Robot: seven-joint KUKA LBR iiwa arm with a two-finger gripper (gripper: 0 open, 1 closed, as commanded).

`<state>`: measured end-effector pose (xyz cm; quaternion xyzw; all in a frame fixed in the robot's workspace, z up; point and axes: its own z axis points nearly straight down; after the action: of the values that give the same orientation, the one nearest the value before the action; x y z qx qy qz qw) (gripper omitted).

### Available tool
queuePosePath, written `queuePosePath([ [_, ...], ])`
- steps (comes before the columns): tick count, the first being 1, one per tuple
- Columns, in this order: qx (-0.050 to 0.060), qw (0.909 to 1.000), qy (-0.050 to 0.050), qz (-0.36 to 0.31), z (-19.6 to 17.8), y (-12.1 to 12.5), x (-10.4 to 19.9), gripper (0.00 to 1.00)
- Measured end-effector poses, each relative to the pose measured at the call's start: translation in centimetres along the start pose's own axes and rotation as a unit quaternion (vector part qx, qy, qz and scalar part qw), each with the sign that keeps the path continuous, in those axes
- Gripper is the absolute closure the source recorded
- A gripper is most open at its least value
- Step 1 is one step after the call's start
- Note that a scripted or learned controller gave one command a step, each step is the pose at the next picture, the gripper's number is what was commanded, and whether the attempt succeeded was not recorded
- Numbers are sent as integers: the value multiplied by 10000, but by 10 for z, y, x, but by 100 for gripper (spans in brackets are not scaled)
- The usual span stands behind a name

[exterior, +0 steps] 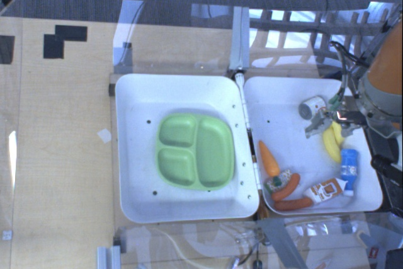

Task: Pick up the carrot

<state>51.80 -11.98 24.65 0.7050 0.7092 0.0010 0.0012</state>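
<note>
1. Lying nearest the camera, along the front wall of the right bin (378, 201): two sausages (291, 194), a small carton (326, 189) and a blue bottle (348, 168), crowding the low end of the carrot (269, 160).
2. Resting near the left wall of that same bin, orange and tapered, narrow tip pointing toward the back, thick end touching a small green-topped piece (275, 184) beside the upper sausage.
3. Hovering well apart from it, toward the right side of the bin: the hand (322, 121), next to a grey can (310, 108) and a banana (332, 140), gripping nothing; whether spread wide or narrow, cannot tell from this slant.
4. Travelling left and forward before dropping, clearing the can on the way.
5. Aiming at the middle of the carrot, away from the sausages, closing across its width.
6. Watching the bin wall at the left: little room there, so risking a scrape or a push.
7. Leaving the green tray (195, 151) in the left bin (126, 154) alone.
</note>
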Motion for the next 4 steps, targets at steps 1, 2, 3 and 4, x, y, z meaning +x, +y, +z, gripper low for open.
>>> queuePosePath([
  [1, 8, 10000, 2, -42, 115, -3, 37, 0],
  [2, -63, 9992, -1, -403, 156, -26, 31, 0],
  [3, -106, 9991, -5, -412, 144, -23, 32, 100],
  [4, -18, 9936, -2, -1125, 61, -12, 65, 100],
])
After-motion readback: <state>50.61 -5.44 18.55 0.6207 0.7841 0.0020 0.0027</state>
